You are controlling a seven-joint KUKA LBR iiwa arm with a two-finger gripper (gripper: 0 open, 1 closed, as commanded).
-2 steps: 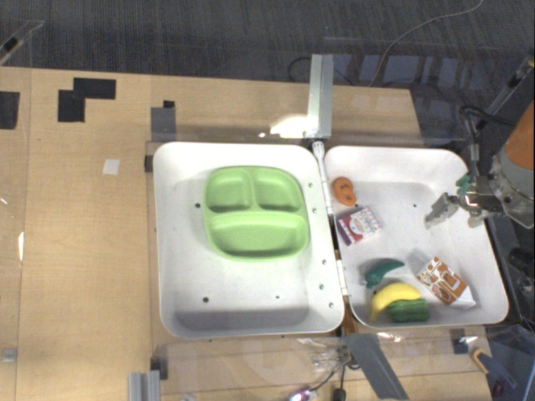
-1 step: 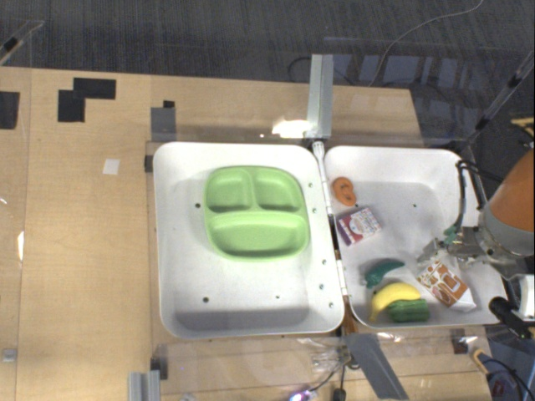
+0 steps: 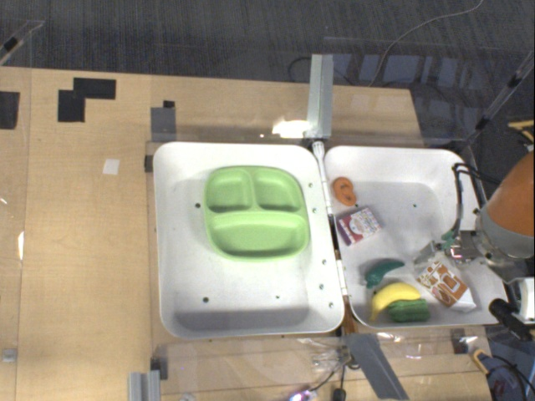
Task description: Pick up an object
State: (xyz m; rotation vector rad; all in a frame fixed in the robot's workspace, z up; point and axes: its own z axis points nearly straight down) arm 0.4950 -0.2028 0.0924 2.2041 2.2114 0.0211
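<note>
The right bin point(image 3: 393, 170) holds several small items. An orange round piece point(image 3: 343, 190) lies near its left wall, with a purple-and-white packet point(image 3: 359, 224) just below it. A teal object point(image 3: 383, 269), a yellow banana point(image 3: 394, 295) and a green object point(image 3: 409, 311) sit together near the front. An orange-and-white snack packet point(image 3: 444, 284) lies at the front right. My gripper point(image 3: 449, 251) reaches in from the right edge and hangs low just above the snack packet's upper end.
The left bin point(image 3: 180, 224) carries a green divided plate point(image 3: 255, 210). A metal post point(image 3: 320, 94) stands behind the seam between the bins. Cables run along the right bin's right wall point(image 3: 459, 199).
</note>
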